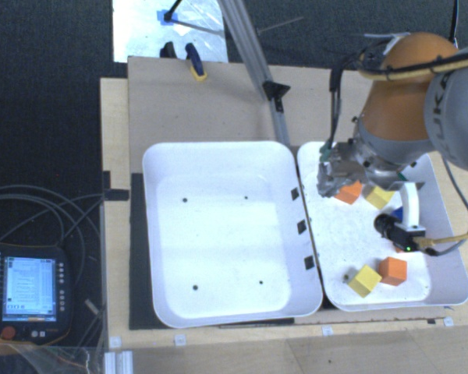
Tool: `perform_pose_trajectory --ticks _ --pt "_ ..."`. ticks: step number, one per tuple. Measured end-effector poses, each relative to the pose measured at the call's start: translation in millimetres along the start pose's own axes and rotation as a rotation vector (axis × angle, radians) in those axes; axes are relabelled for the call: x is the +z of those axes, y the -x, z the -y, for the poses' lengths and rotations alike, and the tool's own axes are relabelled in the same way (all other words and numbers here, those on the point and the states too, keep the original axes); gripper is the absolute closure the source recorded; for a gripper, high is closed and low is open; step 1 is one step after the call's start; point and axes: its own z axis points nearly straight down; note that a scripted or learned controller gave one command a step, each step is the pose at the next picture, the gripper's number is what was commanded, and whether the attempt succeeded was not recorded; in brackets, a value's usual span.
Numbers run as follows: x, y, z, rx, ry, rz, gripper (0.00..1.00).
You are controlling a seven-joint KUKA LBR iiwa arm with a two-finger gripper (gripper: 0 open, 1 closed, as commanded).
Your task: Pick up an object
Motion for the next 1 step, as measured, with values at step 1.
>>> perform_pose_trajectory --ticks 1 --pt "-11.1 -51.3 5.1 0.000 0.002 0.001 1.00"
